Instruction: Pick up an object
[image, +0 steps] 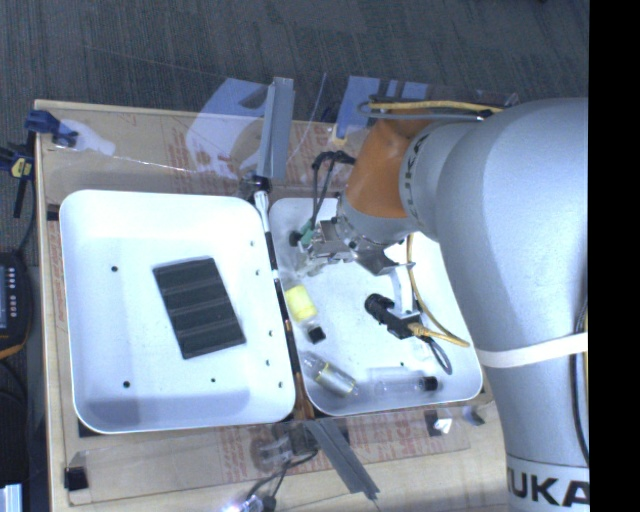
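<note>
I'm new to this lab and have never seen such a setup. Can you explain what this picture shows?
This is one picture from a camera fixed above a bench, looking down at a slant. The big grey shape on the right is a robot arm with an orange band. Its gripper hangs over the far end of the right white bin. I cannot tell whether it holds anything. That bin contains a yellow piece, a small black piece, a silvery cylinder and a clear tube. The left white bin holds one dark ribbed block.
</note>
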